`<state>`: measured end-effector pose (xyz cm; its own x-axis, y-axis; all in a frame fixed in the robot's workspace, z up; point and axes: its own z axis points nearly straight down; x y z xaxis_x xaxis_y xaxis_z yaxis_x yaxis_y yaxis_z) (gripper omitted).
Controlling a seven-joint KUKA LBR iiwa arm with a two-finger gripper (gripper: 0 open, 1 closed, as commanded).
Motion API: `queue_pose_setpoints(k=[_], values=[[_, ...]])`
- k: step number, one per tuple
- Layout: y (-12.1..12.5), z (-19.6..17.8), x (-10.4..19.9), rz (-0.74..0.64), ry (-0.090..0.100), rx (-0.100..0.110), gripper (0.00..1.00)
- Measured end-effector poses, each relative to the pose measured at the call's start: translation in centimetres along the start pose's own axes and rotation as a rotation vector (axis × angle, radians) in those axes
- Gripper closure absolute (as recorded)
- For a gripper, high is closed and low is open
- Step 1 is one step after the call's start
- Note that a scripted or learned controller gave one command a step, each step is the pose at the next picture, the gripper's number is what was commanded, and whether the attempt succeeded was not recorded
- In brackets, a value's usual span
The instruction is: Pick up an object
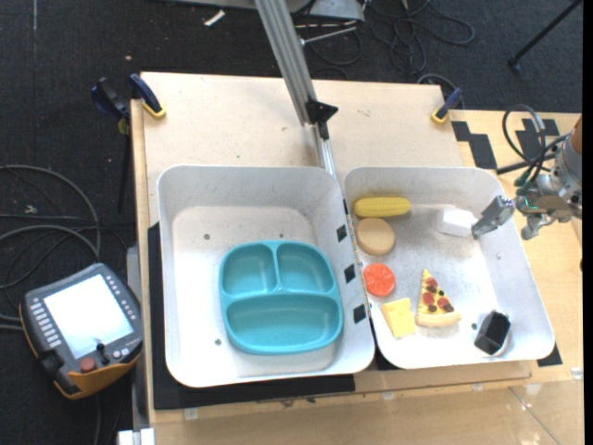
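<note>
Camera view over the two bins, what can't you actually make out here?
- Arm: cut off by the right edge; just the wrist end reaches in.
- Gripper: too small and blurred to tell open from shut, or whether it touches the white block beside it.
- Black object in the right bin: too dark and small to identify.
- Handheld controller: screen washed out, unreadable.

Open floor right of white block (455, 221)
</note>
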<state>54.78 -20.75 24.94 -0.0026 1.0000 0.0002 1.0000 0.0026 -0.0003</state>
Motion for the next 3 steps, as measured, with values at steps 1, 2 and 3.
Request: queue_pose_setpoints(k=[1, 2, 3], values=[[0.0, 0.0, 0.0, 0.0, 0.0, 0.0, 0.0], [-0.1, 4.4, 0.5, 0.001, 0.001, 0.004, 0.0], [-1.2, 9.5, 0.4, 0.003, 0.001, 0.006, 0.0]])
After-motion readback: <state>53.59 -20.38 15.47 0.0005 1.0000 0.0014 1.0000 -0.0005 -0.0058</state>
